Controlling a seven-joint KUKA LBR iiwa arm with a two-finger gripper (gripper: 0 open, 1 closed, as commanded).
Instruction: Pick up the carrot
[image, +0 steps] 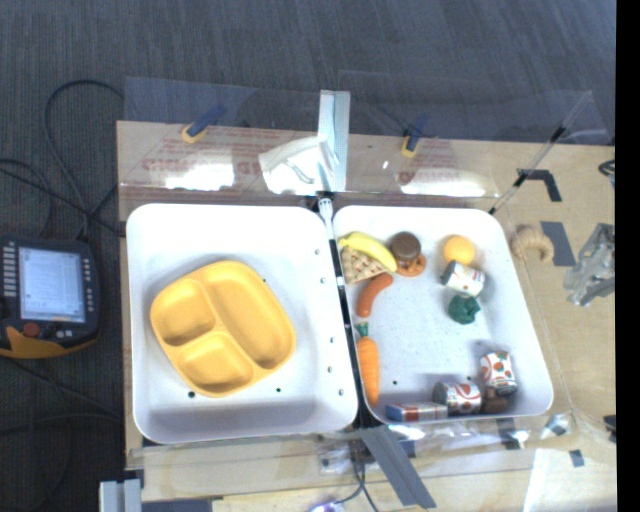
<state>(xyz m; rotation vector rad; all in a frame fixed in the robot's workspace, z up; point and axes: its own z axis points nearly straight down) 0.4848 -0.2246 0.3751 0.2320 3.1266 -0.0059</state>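
I see two bins side by side on the surface (560, 330). The left bin (150, 400) holds a divided plate (221, 325). In the right bin (520, 320), the carrot (368, 368) lies against the left wall, sausage (374, 293) beyond it, cans (480, 385) near right.

The gripper (590, 265) shows at the far right of the view as a pale grey, blurred shape, slanting down and leftward. It is too indistinct to tell more of its pose.
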